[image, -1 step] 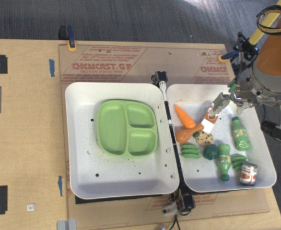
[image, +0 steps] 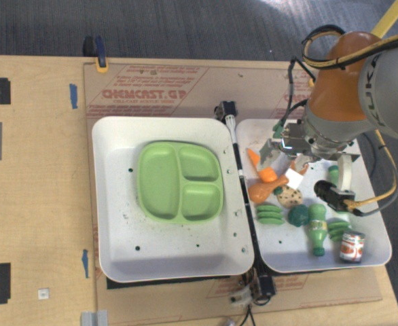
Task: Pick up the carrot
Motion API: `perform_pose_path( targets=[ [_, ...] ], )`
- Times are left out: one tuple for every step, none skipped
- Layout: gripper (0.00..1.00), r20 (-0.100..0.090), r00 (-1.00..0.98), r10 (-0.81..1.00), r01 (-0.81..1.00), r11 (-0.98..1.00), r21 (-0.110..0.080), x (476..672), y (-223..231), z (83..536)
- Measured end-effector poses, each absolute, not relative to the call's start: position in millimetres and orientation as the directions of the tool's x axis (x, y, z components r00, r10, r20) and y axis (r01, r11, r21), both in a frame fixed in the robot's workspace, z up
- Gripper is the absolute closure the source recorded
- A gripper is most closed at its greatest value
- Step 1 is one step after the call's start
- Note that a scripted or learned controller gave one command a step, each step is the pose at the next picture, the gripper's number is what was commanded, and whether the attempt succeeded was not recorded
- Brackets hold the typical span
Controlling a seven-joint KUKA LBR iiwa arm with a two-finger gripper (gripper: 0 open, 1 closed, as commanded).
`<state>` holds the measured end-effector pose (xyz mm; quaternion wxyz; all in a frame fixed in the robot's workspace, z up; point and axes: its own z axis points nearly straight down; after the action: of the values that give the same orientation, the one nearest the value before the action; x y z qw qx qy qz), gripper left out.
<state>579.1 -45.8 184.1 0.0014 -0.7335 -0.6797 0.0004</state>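
From my seat the arm [image: 352, 80] comes in from the right and bends down over the upper part of the right bin [image: 379, 253], with the wrist pointing down and the gripper [image: 285, 158] low near that bin's left side. Its own body hides the tool's tip, so I cannot tell whether it is spread or pressed together, and I see nothing I could call held. The carrot [image: 269, 176] lies slantwise in the right bin just left of and below the gripper, thin end up-left towards the wall between the bins. I cannot tell if the two touch. It is crowded there: an orange lump [image: 259, 193] sits just under the carrot, a white block [image: 295, 178] is just to its right, and a spotted cube [image: 291, 197] lies below that. Further down are a ribbed green pod [image: 269, 214], a teal ball [image: 298, 215], a green bottle [image: 316, 235] and a small can [image: 351, 247]. The left bin [image: 111, 202] holds a green divided plate [image: 181, 180], well apart from the arm.
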Motion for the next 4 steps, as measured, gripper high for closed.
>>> perform_pose_path(
  targets=[
    [0.00,0.001,0.078,0.997,0.997,-0.078,-0.001,579.3,-46.7,184.6],
    [0.00,0.001,0.156,0.988,0.988,-0.156,-0.003,573.0,-30.5,184.6],
    [0.00,0.001,0.156,0.988,0.988,-0.156,-0.003,573.0,-30.8,184.5],
    [0.00,-0.001,0.174,0.985,0.985,-0.174,-0.003,569.5,-95.1,118.9]
  ],
)
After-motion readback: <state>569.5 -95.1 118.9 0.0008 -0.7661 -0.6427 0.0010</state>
